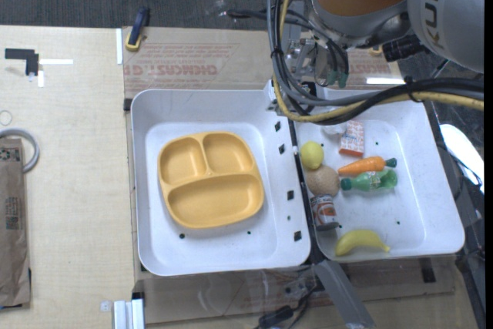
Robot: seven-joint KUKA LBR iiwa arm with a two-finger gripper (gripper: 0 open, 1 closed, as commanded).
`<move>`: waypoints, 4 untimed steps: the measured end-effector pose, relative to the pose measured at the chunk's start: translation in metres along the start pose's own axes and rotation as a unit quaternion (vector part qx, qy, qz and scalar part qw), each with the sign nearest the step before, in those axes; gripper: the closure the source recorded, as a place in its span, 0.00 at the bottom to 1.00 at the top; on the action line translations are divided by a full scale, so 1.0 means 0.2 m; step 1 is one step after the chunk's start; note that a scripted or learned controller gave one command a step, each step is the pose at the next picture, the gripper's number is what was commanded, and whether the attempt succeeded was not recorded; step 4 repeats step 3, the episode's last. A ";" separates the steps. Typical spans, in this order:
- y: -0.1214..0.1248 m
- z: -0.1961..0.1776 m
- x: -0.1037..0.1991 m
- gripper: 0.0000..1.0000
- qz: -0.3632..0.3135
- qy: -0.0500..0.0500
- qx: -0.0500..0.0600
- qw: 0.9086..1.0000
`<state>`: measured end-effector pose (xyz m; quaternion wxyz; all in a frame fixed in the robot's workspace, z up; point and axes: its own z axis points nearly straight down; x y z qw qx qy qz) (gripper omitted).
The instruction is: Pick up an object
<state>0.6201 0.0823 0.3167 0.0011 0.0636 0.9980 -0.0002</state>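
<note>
The right bin (439, 189) holds several items. A yellow lemon (311, 155) and a brown kiwi (322, 181) lie by its left wall. Beside them are an orange carrot (362, 165), a green bottle (370, 181), a small red-labelled can (325, 210), a yellow banana (362, 242) and a red-and-white packet (352, 138). My gripper (312, 69) hangs high over the bin's far left corner, wrapped in cables, well above the items. Nothing shows in its grasp.
The left bin (146, 166) carries a yellow divided plate (210, 179). Black and yellow cables (347, 108) loop across the far end of the right bin. A cardboard sheet (192, 62) lies behind the bins, with a brown paper bag (11, 219) at the far left.
</note>
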 end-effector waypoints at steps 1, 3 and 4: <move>-0.17 0.20 0.01 1.00 0.079 0.001 0.000 0.997; 0.58 0.19 0.05 1.00 -0.051 0.000 0.000 0.999; 0.58 0.19 0.05 1.00 -0.051 0.000 0.000 0.999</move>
